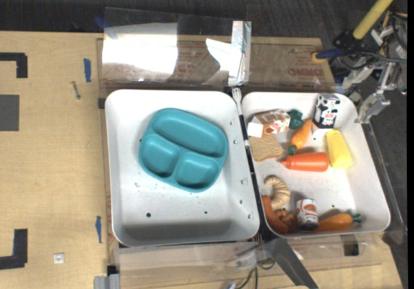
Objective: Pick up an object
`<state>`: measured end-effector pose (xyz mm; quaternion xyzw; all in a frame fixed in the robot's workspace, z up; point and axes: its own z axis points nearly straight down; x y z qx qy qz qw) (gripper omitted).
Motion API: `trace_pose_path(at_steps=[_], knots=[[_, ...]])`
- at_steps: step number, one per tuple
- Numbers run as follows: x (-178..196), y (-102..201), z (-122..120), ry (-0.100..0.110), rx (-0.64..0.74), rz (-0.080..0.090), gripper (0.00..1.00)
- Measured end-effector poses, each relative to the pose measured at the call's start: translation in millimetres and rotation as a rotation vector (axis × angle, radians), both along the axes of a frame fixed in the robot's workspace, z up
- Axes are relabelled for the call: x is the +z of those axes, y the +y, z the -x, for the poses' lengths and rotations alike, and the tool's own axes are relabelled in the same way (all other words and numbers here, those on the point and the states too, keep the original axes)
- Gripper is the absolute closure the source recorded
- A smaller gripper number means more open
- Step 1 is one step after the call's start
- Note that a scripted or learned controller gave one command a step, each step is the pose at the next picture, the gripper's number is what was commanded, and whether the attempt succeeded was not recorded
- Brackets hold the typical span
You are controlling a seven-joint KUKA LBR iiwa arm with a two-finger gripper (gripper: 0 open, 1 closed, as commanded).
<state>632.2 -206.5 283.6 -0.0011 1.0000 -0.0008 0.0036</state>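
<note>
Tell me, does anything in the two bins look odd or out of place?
Nothing stands out. The teal divided tray lies flat, slightly skewed, in the left bin. The toy foods, like the yellow corn, lie loosely in the right bin.

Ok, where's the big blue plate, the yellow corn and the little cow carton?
Blue plate (184, 147), camera view, on the ridge between its compartments.
Yellow corn (338, 149), camera view, middle of its body.
Cow carton (328, 112), camera view, its front face.
</note>
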Motion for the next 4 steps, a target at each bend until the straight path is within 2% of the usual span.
trace_pose_path(at_steps=[1, 2, 3, 4], knots=[[-155.1, 27.2, 47.1, 0.014, -0.082, -0.005, 0.0], [-194.9, 43.7, 50.3, -0.003, -0.158, -0.001, 0.0], [-194.1, 101.0, 88.9, -0.003, -0.213, -0.004, 0.0], [-194.2, 67.0, 149.5, -0.005, -0.189, -0.001, 0.0]])
